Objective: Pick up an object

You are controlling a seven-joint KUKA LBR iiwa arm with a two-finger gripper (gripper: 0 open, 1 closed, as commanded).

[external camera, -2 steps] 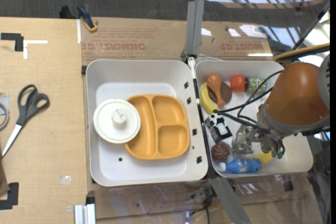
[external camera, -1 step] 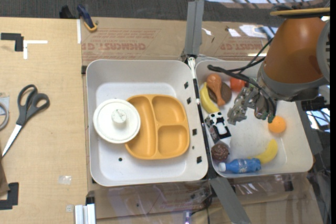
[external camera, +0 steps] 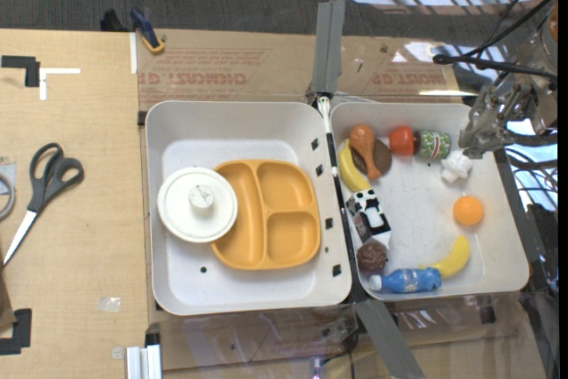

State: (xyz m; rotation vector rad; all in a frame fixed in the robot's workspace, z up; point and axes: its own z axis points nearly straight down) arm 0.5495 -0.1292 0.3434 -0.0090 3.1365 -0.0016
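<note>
Pincer is positioned at the right bin's far right edge, finger opening cannot be told, nothing seen held. Small white object lies just below-left of it, likely target; orange ball further below.
</note>
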